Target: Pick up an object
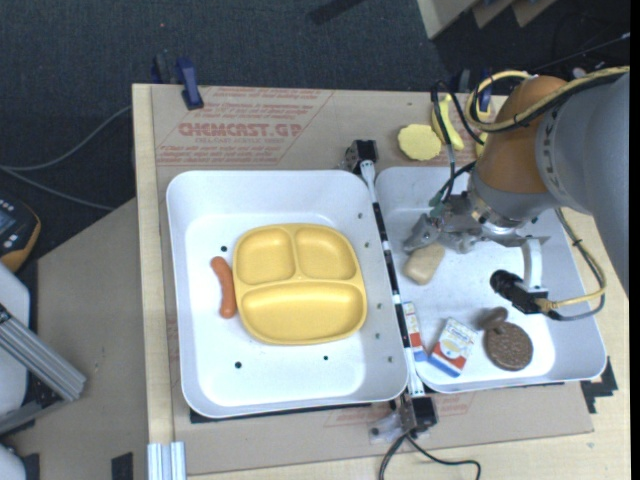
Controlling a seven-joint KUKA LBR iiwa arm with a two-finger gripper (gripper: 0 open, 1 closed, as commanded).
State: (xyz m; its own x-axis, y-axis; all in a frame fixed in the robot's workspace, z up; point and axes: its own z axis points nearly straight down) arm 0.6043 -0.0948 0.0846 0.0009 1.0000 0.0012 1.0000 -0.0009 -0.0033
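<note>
Camera view, Ben asking: where is the gripper (443,234)?

Ana: Low in the bin on the view's right (465,290), in its upper left part. The grey arm (590,148) comes in from the right, its orange band (515,138) just above the wrist.

Ben: Is it spread apart, or closed on something?

Ana: I cannot tell; the wrist covers too much of it from this angle. Nothing shows as clamped in it.

Ben: And the thing to pick up?

Ana: A beige lump (424,264) lies on the bin floor just below the gripper's left side, close to the wall between the two bins. Whether they touch, I cannot say.

Ben: What else is in that bin?

Ana: A small white carton with red and blue (453,348) near the front edge, and a brown round disc (509,346) just beside it to the right. Both are well apart from the gripper.

Ben: The other bin?

Ana: The left bin (200,228) holds a yellow divided plate (298,283) in the middle, with an orange-red sausage (226,286) lying just beside its left edge. Outside the bins, a yellow piece (420,142) rests on the bench (240,128), behind the right bin's far left corner
</note>
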